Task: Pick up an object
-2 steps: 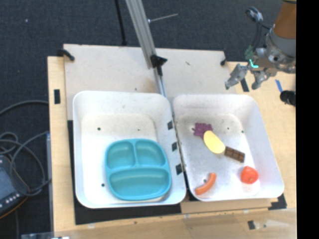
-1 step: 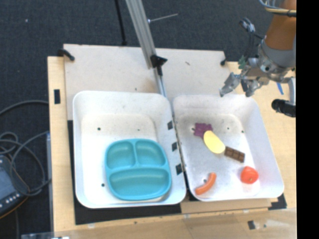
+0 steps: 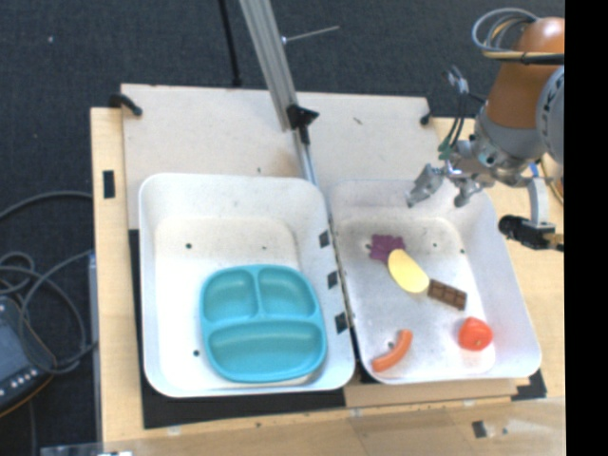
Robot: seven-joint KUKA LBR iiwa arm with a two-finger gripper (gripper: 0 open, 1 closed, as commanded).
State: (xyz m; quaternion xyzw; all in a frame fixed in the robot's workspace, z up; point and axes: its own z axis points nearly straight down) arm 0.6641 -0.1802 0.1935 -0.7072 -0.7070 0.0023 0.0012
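Right bin (image 3: 508,283), near edge: orange sausage (image 3: 392,350), lying at a slant, close to the front rim. Beside it toward the right, a red-orange ball (image 3: 475,333), apart from the sausage, near the bin's right wall.

Right bin, middle: brown bar (image 3: 446,294), flat, its left end touching or just under the yellow oval (image 3: 408,272). The oval lies tilted, its upper end meeting a purple piece (image 3: 384,247); whether they overlap or only touch I cannot tell.

Left bin (image 3: 161,255), near half: teal tray (image 3: 261,323), three compartments, flat on the floor, close to the front rim and toward the divider side.

Between the bins: the two rims meet, small dark clips (image 3: 334,278) along the seam.

Right bin, far edge: my gripper (image 3: 445,190), above the back rim, fingers (image 3: 422,187) spread apart, nothing between them. All five small items lie nearer than it and well apart; the purple piece is the closest, forward and to the view's left of my fingertips. The ball is the farthest from me.

Beyond: bench (image 3: 209,126), bare board behind the bins. A metal post (image 3: 269,50) rises at a slant from the bins' back junction.
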